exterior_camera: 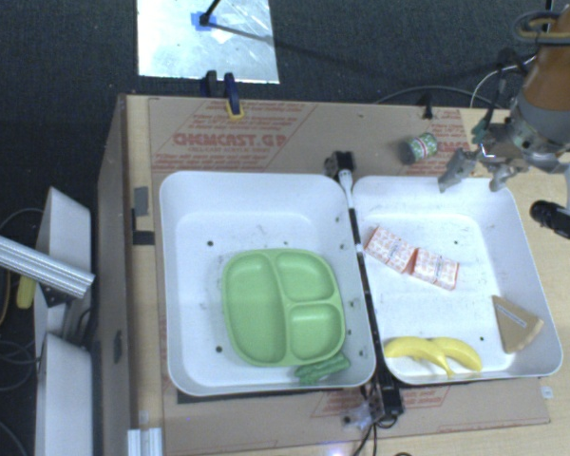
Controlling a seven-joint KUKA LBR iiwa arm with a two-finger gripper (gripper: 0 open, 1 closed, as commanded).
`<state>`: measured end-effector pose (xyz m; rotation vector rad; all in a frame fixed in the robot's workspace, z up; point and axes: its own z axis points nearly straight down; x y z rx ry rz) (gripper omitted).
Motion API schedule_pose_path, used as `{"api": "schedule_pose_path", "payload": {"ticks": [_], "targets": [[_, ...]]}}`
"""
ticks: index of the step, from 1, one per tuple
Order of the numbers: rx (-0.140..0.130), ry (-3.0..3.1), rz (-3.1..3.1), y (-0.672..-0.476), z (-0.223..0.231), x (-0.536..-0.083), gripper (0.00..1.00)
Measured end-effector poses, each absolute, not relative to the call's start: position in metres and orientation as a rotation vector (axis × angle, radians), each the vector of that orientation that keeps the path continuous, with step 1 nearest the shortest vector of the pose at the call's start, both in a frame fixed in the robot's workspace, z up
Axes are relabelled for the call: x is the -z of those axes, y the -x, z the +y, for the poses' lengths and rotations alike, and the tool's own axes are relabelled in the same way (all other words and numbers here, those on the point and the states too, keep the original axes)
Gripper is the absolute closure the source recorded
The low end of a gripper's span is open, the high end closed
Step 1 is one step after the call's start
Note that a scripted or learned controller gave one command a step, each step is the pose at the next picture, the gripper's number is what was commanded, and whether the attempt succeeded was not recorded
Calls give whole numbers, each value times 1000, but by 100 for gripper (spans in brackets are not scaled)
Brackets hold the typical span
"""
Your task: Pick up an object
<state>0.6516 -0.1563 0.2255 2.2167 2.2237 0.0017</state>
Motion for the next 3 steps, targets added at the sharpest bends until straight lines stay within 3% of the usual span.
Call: {"api": "schedule_pose_path", "payload": {"ticks": [1, 2, 3], "targets": [[1, -2221, 2224, -623, -133, -117, 0], [-12, -2209, 2211, -606, -110, -91, 0], [-19, -2210, 2213, -577, -150, -92, 0]]}}
